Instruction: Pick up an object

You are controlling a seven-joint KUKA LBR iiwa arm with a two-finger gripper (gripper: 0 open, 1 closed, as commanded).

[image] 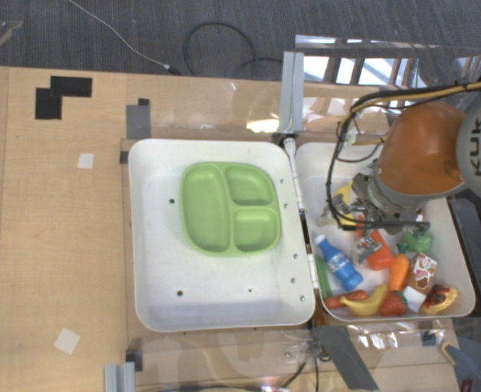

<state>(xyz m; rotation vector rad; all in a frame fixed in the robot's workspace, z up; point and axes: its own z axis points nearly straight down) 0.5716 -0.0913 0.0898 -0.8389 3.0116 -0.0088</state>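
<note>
Toys heaped in the right bin, arm poised above them

Toys fill the near end of the right bin (460, 243): a blue bottle (339, 265), a yellow banana (366, 301), an orange carrot (398, 272), a red piece (392, 304) beside the banana, a green piece (418, 241) and a small printed carton (422, 271). They lie touching one another, some overlapping, pushed towards the bin's near wall, which would make any single one awkward to isolate. Any of them could serve as the object to pick up; none looks lifted clear of the pile.

Directly over the heap hangs the gripper (371, 233), its lower end down among the toys near an orange-red piece (379, 256). The orange band (420, 149) and the wrist hide most of it from this high angle, so whether it is spread or closed, or has anything in it, cannot be told. Judging by its place, the arm is in the reaching or grasping step.

Cables (342, 149) loop from the wrist across the far end of that bin. Next door, the left bin (154, 243) carries a green divided plate (229, 208), lying flat near its middle, well apart from the toys and the arm.
</note>
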